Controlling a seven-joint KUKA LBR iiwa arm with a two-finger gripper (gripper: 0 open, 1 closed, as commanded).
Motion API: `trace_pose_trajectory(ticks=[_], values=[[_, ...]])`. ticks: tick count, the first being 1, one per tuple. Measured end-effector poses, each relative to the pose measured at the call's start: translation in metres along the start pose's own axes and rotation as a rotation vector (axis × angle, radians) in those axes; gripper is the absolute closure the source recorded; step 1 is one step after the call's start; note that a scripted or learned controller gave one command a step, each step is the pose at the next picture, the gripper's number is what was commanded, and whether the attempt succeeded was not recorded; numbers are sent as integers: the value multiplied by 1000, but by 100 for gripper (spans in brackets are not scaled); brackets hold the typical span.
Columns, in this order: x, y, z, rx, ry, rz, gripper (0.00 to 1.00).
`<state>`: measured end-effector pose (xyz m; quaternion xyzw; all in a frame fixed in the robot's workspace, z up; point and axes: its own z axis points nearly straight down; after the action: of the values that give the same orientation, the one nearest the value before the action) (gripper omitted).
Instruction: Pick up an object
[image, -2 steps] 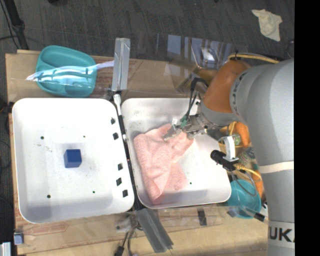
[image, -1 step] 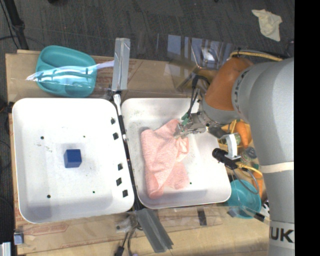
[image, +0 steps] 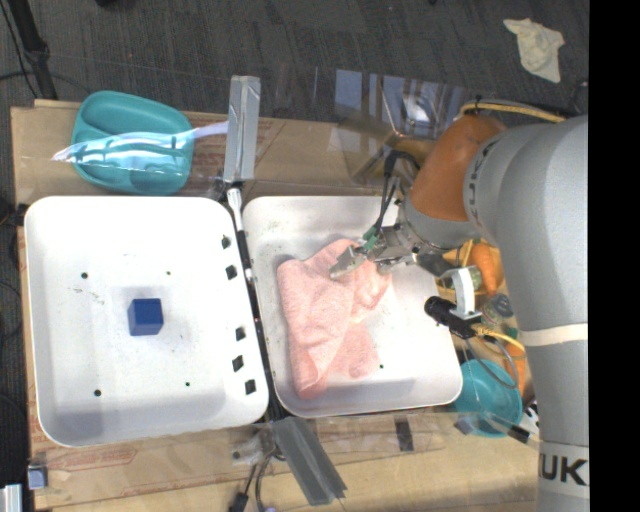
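A pink cloth (image: 330, 320) lies crumpled in the right bin (image: 300, 215), stretching from its middle toward the near left corner. My gripper (image: 352, 262) is down at the cloth's upper right edge, its fingers pinched on a raised fold of the fabric. A small blue cube (image: 146, 316) sits alone in the left bin (image: 60, 230), far from the gripper.
A teal scoop-like object (image: 130, 140) lies behind the left bin. Cables and a teal item (image: 487, 392) crowd the bench to the right of the right bin, under the arm. A divider with black clips (image: 243, 310) separates the bins.
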<state>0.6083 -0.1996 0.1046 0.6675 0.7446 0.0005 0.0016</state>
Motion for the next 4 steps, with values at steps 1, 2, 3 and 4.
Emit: trace_pose_trajectory(ticks=[1,2,3,4], values=[[-7,-18,11,3,2,-45,0],[-7,-18,0,2,2,-49,100],[-7,-18,0,2,2,-49,0],[-5,-18,11,4,3,-76,0]])
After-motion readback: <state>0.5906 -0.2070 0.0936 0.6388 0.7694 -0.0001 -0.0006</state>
